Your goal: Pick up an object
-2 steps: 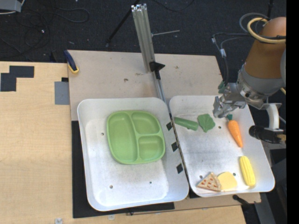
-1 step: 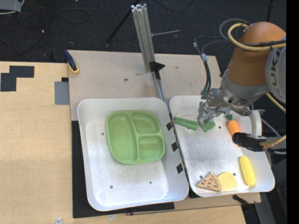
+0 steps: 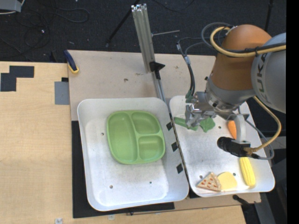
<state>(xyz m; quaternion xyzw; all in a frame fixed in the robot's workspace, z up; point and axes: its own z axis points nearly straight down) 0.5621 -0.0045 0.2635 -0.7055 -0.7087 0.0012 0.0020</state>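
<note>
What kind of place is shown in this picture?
Probably a robotics lab bench: a robot arm reaches over a white bin holding toy corn and a toy pizza slice, and an aluminium post stands behind.

Two white bins stand on the surface, a left bin [image 3: 93, 176] and a right bin [image 3: 201, 155]. The left has one green divided plate [image 3: 135, 136]. The right has five things, one of each kind: corn cob [image 3: 246, 171], carrot [image 3: 232, 128], crusted wedge [image 3: 209, 183], pale yellow slice [image 3: 227, 181] and green leafy piece [image 3: 205, 124].
</note>
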